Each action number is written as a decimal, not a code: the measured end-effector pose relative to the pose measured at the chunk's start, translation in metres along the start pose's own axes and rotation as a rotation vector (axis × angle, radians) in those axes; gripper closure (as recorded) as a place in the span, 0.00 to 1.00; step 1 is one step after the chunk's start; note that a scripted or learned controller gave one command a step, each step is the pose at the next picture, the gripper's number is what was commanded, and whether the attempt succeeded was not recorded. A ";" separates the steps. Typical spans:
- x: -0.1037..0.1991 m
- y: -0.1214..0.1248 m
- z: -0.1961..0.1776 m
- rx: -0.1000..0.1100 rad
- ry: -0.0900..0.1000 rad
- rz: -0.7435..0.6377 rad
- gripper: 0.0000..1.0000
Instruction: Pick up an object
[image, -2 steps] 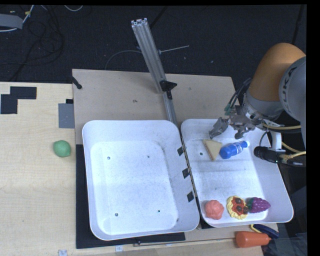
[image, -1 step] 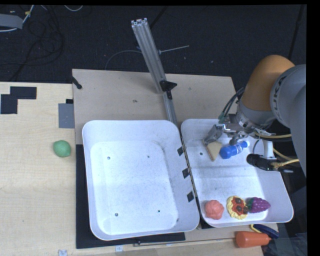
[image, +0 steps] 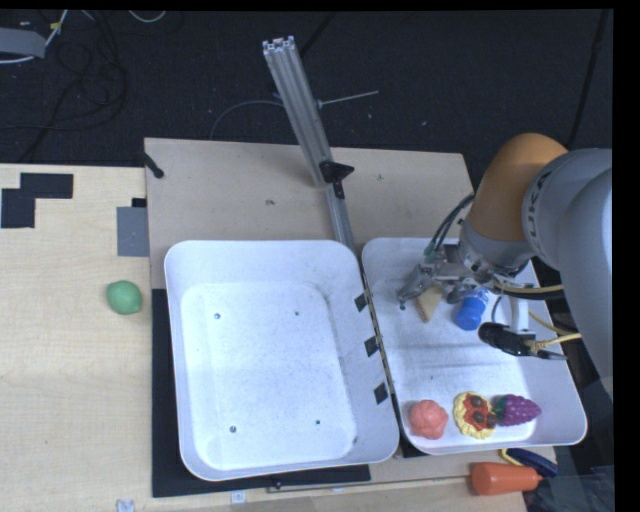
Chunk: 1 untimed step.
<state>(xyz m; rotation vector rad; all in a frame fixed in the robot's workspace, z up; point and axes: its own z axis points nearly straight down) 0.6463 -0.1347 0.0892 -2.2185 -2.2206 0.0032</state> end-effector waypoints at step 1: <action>-0.001 0.001 -0.012 -0.003 -0.001 0.001 1.00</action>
